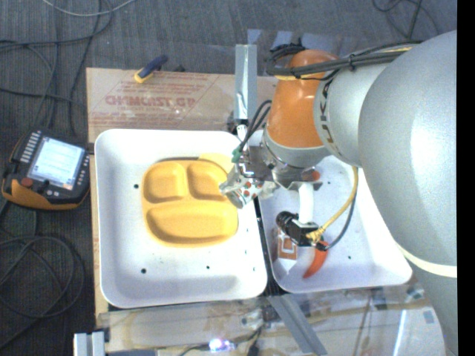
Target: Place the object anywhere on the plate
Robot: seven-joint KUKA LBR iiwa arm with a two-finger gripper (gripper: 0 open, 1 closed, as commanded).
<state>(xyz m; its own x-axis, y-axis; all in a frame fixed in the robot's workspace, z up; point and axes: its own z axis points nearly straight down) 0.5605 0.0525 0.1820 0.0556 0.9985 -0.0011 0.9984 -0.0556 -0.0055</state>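
You had before you a bulky, smooth grey arm [415,147] with a glossy orange band [297,117] above the wrist, dark lettering [324,119] printed beside that band, thin black cables [349,56] running across its top, and a small gripper [240,188] of bare silvery metal at the end.

Count log, one overhead view.
- White bins: 2, the left bin [111,221] and the right bin [371,273].
- Yellow plate [185,213]: 1, in the left bin; it had 3 compartments.
- Loose items counted in the right bin: 2, namely 1 orange-red pointed piece [318,261] and 1 small brown-and-white piece [285,248], partly hidden.
- Arm [386,124]: 1, carrying 1 gripper [241,188].
- Cardboard sheet [171,102] under the bins: 1.
- Small yellow-and-blue item [150,67] on the cardboard: 1.
- Handheld pendant [50,167] with a lit screen, off the bench: 1.
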